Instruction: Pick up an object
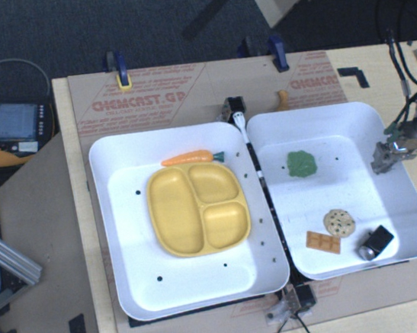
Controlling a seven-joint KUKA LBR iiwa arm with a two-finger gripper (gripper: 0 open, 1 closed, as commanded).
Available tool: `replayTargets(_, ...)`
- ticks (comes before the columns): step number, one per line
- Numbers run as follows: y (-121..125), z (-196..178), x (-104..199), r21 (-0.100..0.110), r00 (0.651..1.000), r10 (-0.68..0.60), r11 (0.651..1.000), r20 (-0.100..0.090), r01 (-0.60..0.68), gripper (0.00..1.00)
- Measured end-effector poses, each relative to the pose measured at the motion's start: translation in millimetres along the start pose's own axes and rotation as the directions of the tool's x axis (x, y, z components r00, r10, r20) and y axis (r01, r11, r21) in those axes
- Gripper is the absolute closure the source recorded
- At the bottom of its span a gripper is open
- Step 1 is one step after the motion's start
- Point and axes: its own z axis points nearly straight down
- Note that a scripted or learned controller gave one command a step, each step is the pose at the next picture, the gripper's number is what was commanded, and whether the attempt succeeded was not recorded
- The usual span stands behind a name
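The right bin (pixel 357 129) holds a green lumpy piece (pixel 300 163) near its middle back. A round chocolate-chip cookie (pixel 339 221), a brown square cracker (pixel 323 242) and a small black block (pixel 376 242) lie towards its front. In the left bin (pixel 126 235) a yellow divided plate (pixel 198 206) lies flat, with an orange carrot (pixel 186 158) just behind it. My gripper (pixel 388 153) hangs at the right bin's right rim, well right of the green piece, and I see nothing in it.
The two bins meet along a black-studded seam (pixel 262 193). Blue clamps (pixel 119 65) grip the cardboard sheet at the back. A handheld pendant (pixel 10 124) with its cable lies off the bench at the far left.
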Motion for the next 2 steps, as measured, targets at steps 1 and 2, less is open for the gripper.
replayTargets(1, 1.9, -63.3, -6.2, -0.003, 1.0, -0.001, 1.0, 0.002, 0.001, 1.0)
replayTargets(2, 12.1, -47.6, 48.0, 0.007, 1.0, -0.006, 1.0, -0.006, 0.006, 1.0)
